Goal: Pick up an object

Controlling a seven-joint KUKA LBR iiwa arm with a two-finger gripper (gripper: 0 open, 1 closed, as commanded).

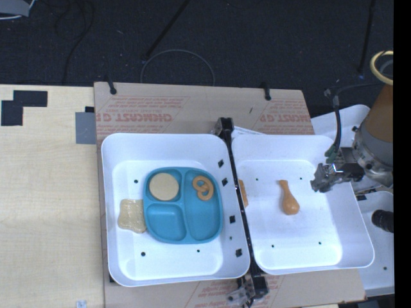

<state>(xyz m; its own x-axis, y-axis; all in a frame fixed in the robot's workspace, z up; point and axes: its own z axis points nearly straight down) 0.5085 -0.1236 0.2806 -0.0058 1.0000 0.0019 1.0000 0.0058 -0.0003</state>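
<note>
- Jaws: you could not tell how they stood (too dark and small); the gripper [323,179] hung over the right bin's [321,252] right side, nothing visibly in it.
- Your chicken drumstick [288,197] lay in that bin, left of the gripper and apart from it.
- Left bin [122,153]: blue tray [183,226] bearing a round cracker [163,186] and a pretzel [203,188].

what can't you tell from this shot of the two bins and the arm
- Gripper, camera view: small, dark and blurred at the right bin's edge, so open or shut is unclear.
- Small orange item by the black divider between the bins: the divider partly hides it, so its shape and identity are unclear.
- Grey arm: cut off by the view's right side.
- Pale flat piece beside the blue sectioned plastic tray: too blurred to identify.
</note>
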